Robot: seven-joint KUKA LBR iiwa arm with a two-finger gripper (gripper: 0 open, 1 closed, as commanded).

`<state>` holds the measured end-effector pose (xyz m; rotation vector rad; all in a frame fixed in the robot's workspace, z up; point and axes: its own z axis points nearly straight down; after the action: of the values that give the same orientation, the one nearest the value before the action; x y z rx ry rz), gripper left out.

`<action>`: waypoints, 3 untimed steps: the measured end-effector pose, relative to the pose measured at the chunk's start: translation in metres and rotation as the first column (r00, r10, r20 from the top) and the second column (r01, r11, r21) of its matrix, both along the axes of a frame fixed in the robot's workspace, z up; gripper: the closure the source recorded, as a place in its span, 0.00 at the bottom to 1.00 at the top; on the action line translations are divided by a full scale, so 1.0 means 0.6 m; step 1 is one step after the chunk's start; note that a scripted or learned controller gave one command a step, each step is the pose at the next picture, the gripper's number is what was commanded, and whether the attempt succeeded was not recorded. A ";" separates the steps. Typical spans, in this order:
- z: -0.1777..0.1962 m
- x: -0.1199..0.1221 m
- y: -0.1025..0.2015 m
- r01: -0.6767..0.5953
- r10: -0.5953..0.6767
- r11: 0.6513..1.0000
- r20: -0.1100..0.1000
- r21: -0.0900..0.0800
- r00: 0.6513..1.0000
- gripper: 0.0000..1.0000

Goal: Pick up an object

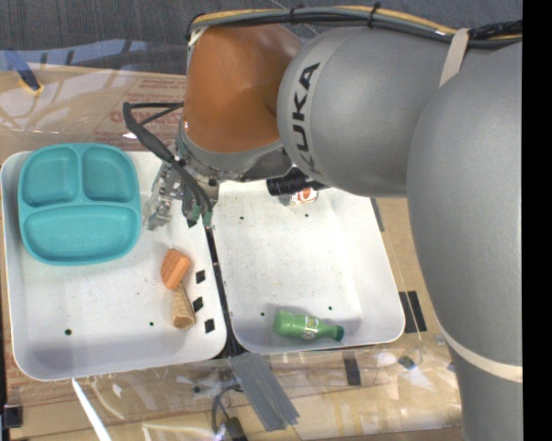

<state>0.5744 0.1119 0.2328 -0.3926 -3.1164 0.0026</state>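
My gripper [176, 208] hangs over the right part of the left bin, just right of the teal plate, with its fingers spread open and nothing between them. An orange and tan carrot-like piece [175, 268] lies just below it on the bin floor, apart from the fingers. A smaller tan piece [184, 313] lies below that one. In the right bin a green bottle [305, 326] lies on its side near the front wall.
A teal divided plate [78, 202] takes up the upper left of the left bin [37, 347]. The right bin [386, 292] has a small red and white object [303, 194] at its back, partly under the arm. The bins' shared wall runs below the gripper.
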 end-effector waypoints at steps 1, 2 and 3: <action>0.042 0.053 -0.071 0.494 -0.494 0.869 0.001 0.000 0.869 1.00; 0.095 0.084 -0.173 0.865 -0.865 0.501 0.002 -0.001 0.501 1.00; 0.166 0.034 -0.159 0.690 -0.690 0.724 0.003 0.002 0.724 1.00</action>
<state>0.5946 0.0168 0.3322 -1.5243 -2.7499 0.0006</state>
